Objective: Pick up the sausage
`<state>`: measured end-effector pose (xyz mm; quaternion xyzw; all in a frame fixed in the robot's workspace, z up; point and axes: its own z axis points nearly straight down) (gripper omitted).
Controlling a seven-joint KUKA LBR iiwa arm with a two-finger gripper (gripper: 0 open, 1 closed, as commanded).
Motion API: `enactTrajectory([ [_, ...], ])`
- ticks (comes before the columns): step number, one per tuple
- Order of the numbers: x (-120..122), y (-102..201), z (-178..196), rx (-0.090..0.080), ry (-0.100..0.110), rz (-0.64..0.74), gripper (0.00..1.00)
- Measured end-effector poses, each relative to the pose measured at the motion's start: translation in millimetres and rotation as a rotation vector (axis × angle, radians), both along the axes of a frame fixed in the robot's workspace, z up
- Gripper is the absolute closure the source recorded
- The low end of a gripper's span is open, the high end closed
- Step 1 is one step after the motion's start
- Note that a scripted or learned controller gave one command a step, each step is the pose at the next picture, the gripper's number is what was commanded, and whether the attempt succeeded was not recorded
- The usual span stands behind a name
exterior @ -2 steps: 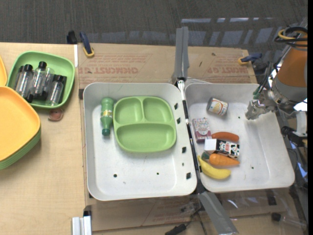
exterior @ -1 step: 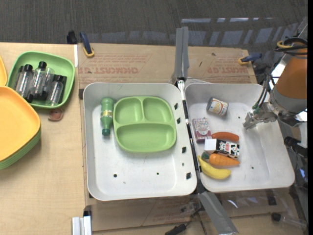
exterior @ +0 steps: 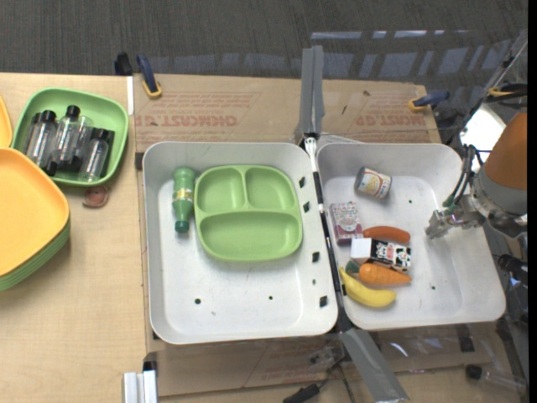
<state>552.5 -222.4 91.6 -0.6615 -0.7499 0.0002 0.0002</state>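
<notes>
The sausage (exterior: 389, 234) is a short reddish-brown link lying crosswise in the middle of the right bin (exterior: 466, 296). It rests just above a small black and white box (exterior: 389, 253) and to the right of a pink packet (exterior: 346, 222). My gripper (exterior: 439, 224) hangs low over the same bin, to the right of the sausage and apart from it by a short gap. Nothing shows in its grasp. The grey arm with its orange band (exterior: 513, 162) comes in from the right edge.
In the right bin also lie a small can (exterior: 373, 182), a carrot (exterior: 386, 274) and a banana (exterior: 367, 292). The left bin (exterior: 168, 300) holds a green divided plate (exterior: 248, 212) and a green bottle (exterior: 182, 198). A green tray of bottles (exterior: 71, 137) and yellow plates (exterior: 25, 217) sit far left.
</notes>
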Motion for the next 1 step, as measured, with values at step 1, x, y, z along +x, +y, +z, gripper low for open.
enactTrajectory([
  [1,-58.8,0.2,-0.3,0.000,0.000,0.003,1.00],
])
